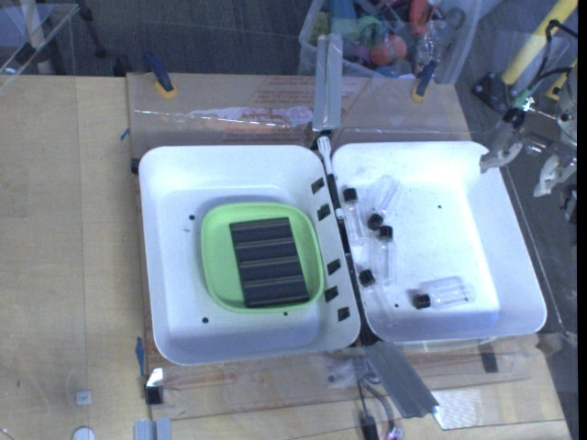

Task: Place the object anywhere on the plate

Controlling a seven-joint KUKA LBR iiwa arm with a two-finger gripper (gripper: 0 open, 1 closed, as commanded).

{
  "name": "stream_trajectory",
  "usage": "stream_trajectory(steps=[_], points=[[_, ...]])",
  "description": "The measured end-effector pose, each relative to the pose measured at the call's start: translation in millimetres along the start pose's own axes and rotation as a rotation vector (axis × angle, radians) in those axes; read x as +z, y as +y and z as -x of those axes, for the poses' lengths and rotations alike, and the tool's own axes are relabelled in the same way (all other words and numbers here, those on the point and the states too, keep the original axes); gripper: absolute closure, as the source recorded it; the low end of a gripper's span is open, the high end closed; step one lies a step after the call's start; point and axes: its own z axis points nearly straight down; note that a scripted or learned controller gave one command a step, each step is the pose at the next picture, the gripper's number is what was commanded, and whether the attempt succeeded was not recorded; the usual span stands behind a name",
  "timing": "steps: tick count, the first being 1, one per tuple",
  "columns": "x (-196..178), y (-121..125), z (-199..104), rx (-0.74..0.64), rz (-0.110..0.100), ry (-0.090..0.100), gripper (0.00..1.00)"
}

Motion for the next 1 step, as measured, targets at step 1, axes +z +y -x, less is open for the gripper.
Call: stream_trajectory(steps=[1], points=[[-87.6,51.3,7.2,0.043,0.000,0.000,0.00]])
